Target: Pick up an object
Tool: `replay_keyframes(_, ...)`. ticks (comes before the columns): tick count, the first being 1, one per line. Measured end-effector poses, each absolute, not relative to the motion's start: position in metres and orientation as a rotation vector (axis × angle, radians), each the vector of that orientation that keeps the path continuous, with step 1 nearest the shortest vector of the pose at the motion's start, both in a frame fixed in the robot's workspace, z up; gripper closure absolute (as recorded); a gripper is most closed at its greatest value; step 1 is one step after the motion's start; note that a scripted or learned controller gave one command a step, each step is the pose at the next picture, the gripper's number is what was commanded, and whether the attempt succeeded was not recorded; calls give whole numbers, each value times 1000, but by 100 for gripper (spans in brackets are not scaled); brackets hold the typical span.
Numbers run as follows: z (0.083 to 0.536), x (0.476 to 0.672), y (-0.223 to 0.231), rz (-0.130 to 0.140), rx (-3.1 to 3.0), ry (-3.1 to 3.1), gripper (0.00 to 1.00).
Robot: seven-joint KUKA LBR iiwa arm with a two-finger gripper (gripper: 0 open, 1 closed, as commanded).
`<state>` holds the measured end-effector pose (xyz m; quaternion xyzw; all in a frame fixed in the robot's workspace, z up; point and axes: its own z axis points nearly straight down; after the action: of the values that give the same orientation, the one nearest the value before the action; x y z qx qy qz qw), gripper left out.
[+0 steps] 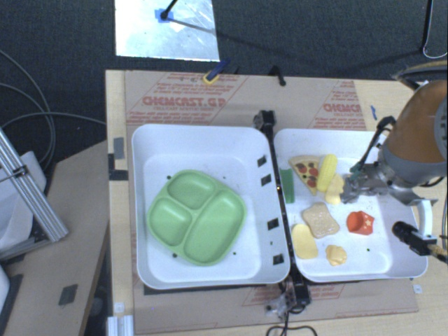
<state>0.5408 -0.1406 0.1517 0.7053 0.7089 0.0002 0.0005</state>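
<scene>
A: Looking down, camera view: tool [352,185] low in right bin [399,261], beside yellow piece [334,187]; finger spacing cannot be told.

B: Risk: crowded corn [326,171] and pizza slice [304,169] may deflect fingers, closing on nothing.

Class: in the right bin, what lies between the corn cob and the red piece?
In the camera view, between corn cob and red piece hangs the gripper, over bare bin floor.

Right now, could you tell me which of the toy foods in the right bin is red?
The red piece, lying apart near the bin's right side, just below the hand. The other foods are yellow or tan; the pizza slice carries just red spots.
</scene>
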Motion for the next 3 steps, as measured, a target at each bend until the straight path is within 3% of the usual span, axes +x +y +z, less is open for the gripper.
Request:
replay_keyframes(1,138,523,-145,0,2220,2222,100)
replay_keyframes(2,99,544,-173,0,2219,2220,100)
replay_keyframes(3,100,543,-171,1,2218,2222,0)
